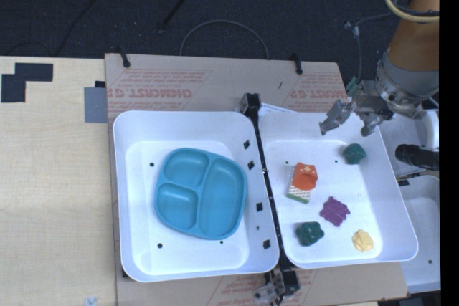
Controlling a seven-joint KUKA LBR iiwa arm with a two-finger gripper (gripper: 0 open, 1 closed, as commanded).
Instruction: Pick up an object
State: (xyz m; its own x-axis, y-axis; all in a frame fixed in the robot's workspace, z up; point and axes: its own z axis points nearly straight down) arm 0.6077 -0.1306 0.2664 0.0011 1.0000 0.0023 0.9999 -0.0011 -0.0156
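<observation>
Five small toys are lying in the right bin (401,226); nearest the gripper (349,120), hanging open-jawed and empty above the far wall, is sitting a dark green lump (353,153). It is looking light, perhaps soft; pinching across its middle seems safest.

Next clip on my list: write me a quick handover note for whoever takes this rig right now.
Gripper: open, holding nothing, above the far edge of the right bin.
Right bin holds five small things: a dark green piece nearest the gripper, an orange and white block mid-bin, a purple piece, a second green piece and a yellow piece toward the near side.
Left bin holds a blue divided plate.
Done: nothing picked yet.
Left: descend on one thing, probably the closest green piece, close and lift.
</observation>
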